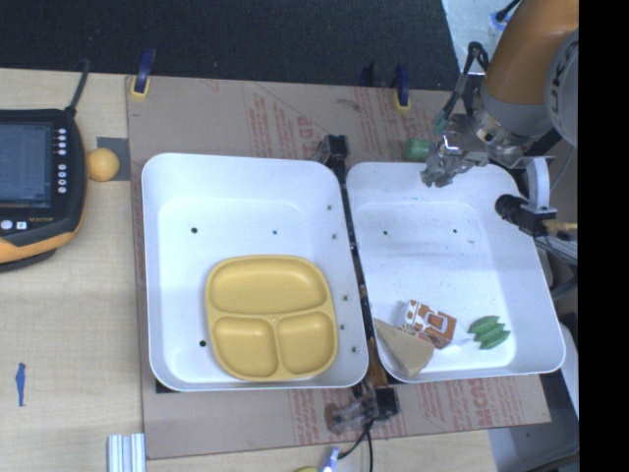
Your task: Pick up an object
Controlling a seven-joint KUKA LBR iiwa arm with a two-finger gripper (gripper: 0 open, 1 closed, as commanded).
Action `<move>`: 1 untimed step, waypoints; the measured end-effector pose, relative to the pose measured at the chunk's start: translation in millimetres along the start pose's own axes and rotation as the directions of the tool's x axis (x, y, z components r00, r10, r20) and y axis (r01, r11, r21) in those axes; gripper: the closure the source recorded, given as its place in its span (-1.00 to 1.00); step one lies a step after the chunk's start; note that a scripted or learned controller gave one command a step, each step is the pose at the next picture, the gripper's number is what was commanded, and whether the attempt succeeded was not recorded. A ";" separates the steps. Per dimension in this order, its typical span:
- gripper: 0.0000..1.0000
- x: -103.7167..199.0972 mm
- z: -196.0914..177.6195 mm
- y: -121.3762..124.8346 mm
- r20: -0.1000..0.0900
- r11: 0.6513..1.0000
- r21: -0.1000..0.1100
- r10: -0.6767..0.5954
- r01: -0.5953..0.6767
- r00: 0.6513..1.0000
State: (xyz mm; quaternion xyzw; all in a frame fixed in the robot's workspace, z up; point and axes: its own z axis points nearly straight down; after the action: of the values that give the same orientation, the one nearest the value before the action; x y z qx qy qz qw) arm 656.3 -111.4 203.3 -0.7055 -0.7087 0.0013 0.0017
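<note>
We see the arm (531,42) reaching in from the right, its gripper (444,170) hanging over the far edge of the right bin (447,219). We cannot tell how the pincer stands, and we see nothing gripped in it. The objects lie well apart from it, along the near side of the right bin: a tan wedge-shaped piece (403,350) at the near left corner, a small white and orange box (427,321) touching it on the right, and a green leafy piece (488,331) further right. In the left bin (197,214) a yellow divided tray (271,317) rests toward the near side. A teach pendant (34,185) sits on the bench at far left, an orange ball (102,164) just beside it.
</note>
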 end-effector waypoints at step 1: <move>1.00 -0.5 -10.6 0.2 -0.001 1.000 0.001 -0.002 0.002 1.000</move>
State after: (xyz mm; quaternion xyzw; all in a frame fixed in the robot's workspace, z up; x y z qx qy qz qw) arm 656.5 -111.9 213.9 -0.7049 -0.7093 0.0015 0.0023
